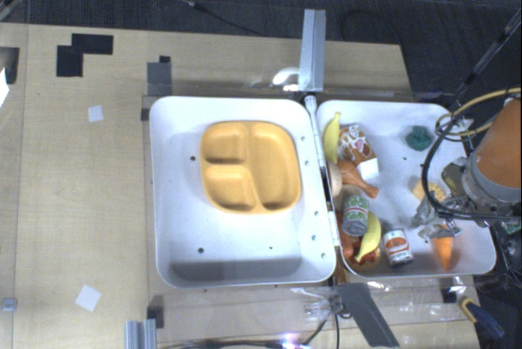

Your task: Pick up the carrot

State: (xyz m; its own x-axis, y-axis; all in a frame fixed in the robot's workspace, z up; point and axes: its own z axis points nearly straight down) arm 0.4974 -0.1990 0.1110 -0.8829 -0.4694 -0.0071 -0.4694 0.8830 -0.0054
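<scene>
We are looking down on two white bins side by side, and the arm (497, 168) comes in from the right, its orange band sitting big over the right bin (391, 115). The gripper (440, 227) hangs low near that bin's front right corner, and the carrot (444, 251), a short orange piece, lies right under it on the bin floor; we see metal parts just above the carrot's top end, touching or nearly so, but we cannot tell whether the fingers are apart or together, and nothing lets us say the carrot sits between them. Black cable loops around the wrist. Over along the bin's left wall we have a yellow banana (331, 137) standing lengthwise, a spotted brown packet (356, 142) just beside it, and a green-labelled can (356, 214) further forward. A second banana (371, 236) curls below the can, and a small red-labelled can (397, 246) stands just beside it, between the fruit and the carrot. A teal object (420, 138) rests apart near the back. In the left bin (175, 176) we see a yellow divided tray (249, 166) with three compartments, sitting towards the back centre.
</scene>
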